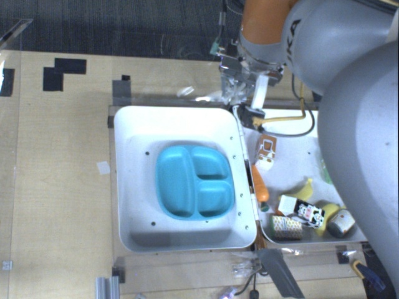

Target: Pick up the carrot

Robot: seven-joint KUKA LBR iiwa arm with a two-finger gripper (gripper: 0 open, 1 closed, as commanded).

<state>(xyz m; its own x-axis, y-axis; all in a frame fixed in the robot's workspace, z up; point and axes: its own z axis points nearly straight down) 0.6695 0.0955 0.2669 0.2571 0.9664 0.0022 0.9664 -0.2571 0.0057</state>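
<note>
The worktop point(56, 185) is pale wood with a few black patches toward 10 o'clock. Beyond its far edge, at 12 o'clock, lies a dark ribbed floor point(124, 11). Two shallow white bins sit side by side, touching.

The left bin point(134, 167) holds one blue tray point(187, 182) with three compartments: a long one on its 9 o'clock side and two smaller ones on its 3 o'clock side.

The right bin point(293, 154) is partly covered by the grey arm. One carrot point(259, 184) lies in it at the bin's 9 o'clock side, lengthwise just beside the wall it shares with the left bin. At the carrot's 12 o'clock lies one small white card with orange print point(267, 152). Toward the bin's 6 o'clock is a cluster: one yellow piece point(306, 188), one white block point(287, 204), one black-and-white spotted item point(309, 214), one speckled box point(287, 227) and one round grey-and-yellow object point(340, 223).

The gripper point(240, 92) hangs over the bins' far rim at 12 o'clock, well apart from the carrot. I cannot tell whether it is apart or together.
</note>
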